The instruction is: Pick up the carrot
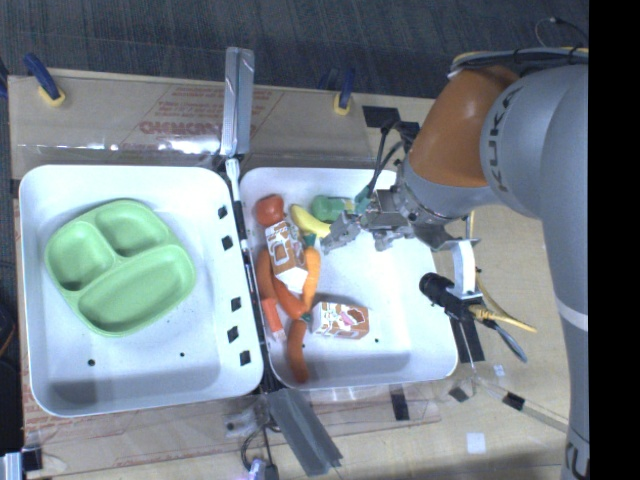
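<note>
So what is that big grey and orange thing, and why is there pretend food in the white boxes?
That big thing is a robot arm. It reaches in from the right, and a camera above the bench looks down on it at a slant. At the arm's end is its tool, the part meant for grabbing. It is over the right bin, near the top of the food pile, and I can't tell whether it is open or shut.

There are two white bins side by side. The left bin has a green plate with three sections. The right one holds toy food: an orange carrot, a yellow banana, something green, some sausage-like pieces and a small packet.

The robot's job is to pick up the carrot. The carrot lies in the pile, not picked up yet.
</note>
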Motion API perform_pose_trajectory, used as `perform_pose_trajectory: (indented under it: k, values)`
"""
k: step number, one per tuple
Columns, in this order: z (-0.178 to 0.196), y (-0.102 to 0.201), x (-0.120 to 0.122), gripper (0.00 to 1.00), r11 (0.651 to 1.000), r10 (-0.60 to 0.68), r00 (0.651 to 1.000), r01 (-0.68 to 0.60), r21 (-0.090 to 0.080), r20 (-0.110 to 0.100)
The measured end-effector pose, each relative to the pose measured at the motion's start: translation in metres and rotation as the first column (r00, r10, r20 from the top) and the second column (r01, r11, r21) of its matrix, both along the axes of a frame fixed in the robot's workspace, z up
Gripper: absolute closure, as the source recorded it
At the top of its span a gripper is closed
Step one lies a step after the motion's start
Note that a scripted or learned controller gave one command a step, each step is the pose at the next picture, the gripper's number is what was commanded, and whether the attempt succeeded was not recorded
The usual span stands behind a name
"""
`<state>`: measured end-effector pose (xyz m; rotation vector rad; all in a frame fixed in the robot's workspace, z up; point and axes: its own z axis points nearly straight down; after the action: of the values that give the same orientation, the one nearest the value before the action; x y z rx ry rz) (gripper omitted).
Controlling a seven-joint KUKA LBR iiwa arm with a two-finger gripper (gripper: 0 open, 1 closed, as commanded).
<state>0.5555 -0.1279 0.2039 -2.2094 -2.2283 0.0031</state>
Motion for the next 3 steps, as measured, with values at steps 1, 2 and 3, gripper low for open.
perform_pose_trajectory:
  k: [1, 2, 3]
  values:
    - [-0.089, 0.015, 0.029, 0.00, 1.000, -0.001, 1.000, 0.001, 0.000, 0.026]
    - [-0.097, 0.029, 0.023, 0.00, 1.000, -0.027, 0.999, 0.027, -0.009, 0.038]
    - [-0.085, 0.032, 0.025, 1.00, 1.000, -0.020, 0.999, 0.020, -0.006, 0.038]
